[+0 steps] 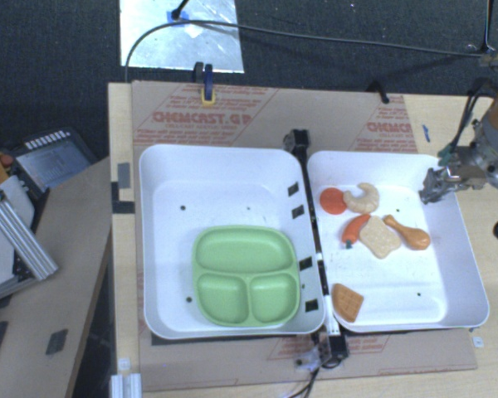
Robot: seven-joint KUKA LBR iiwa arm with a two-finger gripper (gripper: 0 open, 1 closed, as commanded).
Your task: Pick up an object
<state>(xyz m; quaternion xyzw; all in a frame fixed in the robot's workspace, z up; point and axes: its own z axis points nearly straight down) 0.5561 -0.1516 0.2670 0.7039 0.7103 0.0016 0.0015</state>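
While my gripper [429, 186] hangs over the right bin [461, 255] rim, jaw state unclear, the drumstick [408, 232] lies just below-left of it, touching the bread slice [378, 239]; shrimp [363, 196] farther left.

green tray [246, 274], white bins [224, 172], orange carrot [352, 230]

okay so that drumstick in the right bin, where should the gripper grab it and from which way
Probably best to grip the drumstick at its narrow handle end, the upper-left part, coming straight down with the fingers across the shaft. That end is thinner than the bulbous lower-right end, so it likely fits between the fingers more easily. It lies close to the bread slice, so closing from that side looks tight. The gripper is above the bin's right rim.
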